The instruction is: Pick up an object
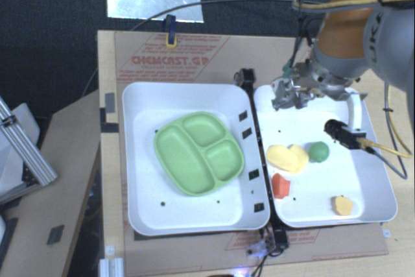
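The right bin (379,198) holds a pale yellow lump (287,157), a green ball (318,152) just right of it, a red-orange piece (280,185) near the bin's left wall, and a small yellow-orange piece (342,205) at the front. My gripper (290,96) hangs over the far left part of this bin, well behind the yellow lump and apart from all of these objects. The grey arm with its orange band comes in from the upper right.
A green divided plate (198,152) lies in the middle of the left bin (139,204). Black clips sit along the wall between the two bins. A cardboard sheet (175,55) lies under and behind the bins.
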